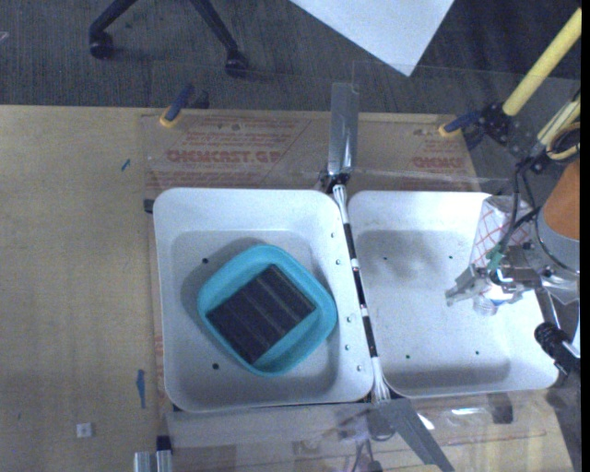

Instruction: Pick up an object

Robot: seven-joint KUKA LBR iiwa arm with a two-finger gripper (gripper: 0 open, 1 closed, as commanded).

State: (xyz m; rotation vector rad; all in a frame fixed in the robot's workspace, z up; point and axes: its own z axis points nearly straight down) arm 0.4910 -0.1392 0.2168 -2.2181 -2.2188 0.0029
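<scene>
A blue square dish (pixel 267 309) with rounded corners lies in the left bin (pixel 175 240), holding a dark ridged block (pixel 260 313) inside it. In the right bin (pixel 415 350), near its right wall, my gripper (pixel 472 295) hangs low over the white floor, reaching in from the right. A small pale, glassy bit (pixel 485 305) sits right at its tip; whether it is a loose object or part of the gripper is unclear. A white item with a red grid pattern (pixel 489 230) lies by the right bin's far right corner, partly hidden by cables.
A metal divider (pixel 355 286) runs between the two bins. The arm's orange band (pixel 564 198) and wrist crowd the right edge. Clamps and yellow rods (pixel 539 64) stand at the back right. A chair base (pixel 166 28) is on the floor behind.
</scene>
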